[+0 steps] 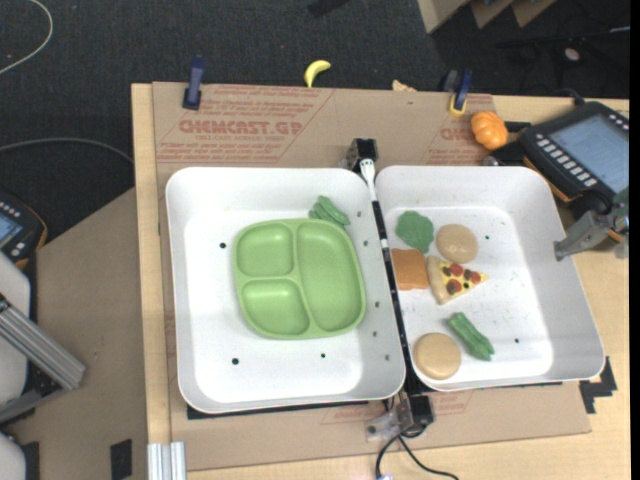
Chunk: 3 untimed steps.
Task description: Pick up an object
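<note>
1. Just off the right bin's right rim, the gripper hangs over the bench. Whether it is spread or pressed together cannot be told, and nothing shows in it.
2. Nearest it in that bin lie the toys to pick from: a tan disc, a pizza slice just below it, a green round, and an orange block against the left wall.
3. Lower in the same bin, a green pod lies beside a bun.
4. A green divided plate sits in the left bin, with a leafy piece at the plate's upper right corner.
5. Both bins rest on a printed brown sheet, held by two blue clamps at its far edge.
6. An orange toy and a pendant lie beyond the right bin; a banana lies past the sheet.
7. Dark carpet surrounds the bench, with a thin white cable looping at the upper left.
</note>
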### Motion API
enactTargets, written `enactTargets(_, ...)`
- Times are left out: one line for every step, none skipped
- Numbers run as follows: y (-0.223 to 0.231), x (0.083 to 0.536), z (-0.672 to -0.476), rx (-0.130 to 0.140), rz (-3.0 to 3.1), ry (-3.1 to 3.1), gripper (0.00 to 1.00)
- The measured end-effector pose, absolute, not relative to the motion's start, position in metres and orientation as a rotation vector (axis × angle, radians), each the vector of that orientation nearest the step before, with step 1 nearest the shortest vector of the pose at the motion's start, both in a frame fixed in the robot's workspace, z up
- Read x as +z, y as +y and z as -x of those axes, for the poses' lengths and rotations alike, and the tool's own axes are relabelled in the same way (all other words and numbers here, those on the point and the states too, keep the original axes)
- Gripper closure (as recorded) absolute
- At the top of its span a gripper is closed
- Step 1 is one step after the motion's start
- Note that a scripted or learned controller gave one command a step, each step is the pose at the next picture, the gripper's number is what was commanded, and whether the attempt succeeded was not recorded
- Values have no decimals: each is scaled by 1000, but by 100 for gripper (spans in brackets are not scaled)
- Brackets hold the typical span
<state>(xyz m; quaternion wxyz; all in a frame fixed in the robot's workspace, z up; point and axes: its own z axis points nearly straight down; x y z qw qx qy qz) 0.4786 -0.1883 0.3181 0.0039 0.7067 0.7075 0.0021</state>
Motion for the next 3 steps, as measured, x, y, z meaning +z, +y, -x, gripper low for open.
enactTargets(-198,423,-480,9,-2210,2212,0)
enactTargets(-128,544,-480,18,-2201,2220,0)
enactTargets(-132,547,-480,5,-2215,2216,100)
